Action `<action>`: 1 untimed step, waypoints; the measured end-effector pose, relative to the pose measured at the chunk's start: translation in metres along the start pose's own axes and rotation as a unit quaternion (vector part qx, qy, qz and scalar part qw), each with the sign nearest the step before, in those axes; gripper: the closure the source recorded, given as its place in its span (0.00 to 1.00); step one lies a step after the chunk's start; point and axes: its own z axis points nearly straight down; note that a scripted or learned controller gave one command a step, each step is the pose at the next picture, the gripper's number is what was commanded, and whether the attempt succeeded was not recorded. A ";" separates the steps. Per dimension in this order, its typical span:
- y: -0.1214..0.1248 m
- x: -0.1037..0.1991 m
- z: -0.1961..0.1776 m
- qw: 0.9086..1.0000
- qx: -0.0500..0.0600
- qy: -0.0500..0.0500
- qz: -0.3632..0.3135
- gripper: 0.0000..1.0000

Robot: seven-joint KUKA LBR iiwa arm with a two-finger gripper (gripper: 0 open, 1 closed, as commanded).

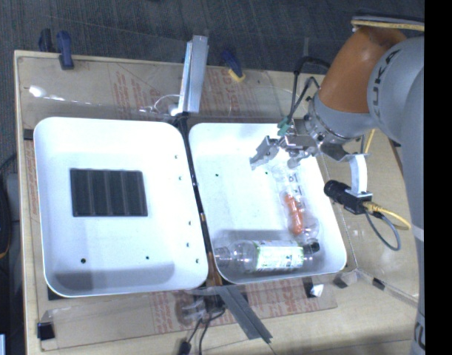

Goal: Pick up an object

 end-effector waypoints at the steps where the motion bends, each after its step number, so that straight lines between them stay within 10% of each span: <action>1: -0.041 -0.039 0.032 1.000 -0.001 -0.001 0.009 0.00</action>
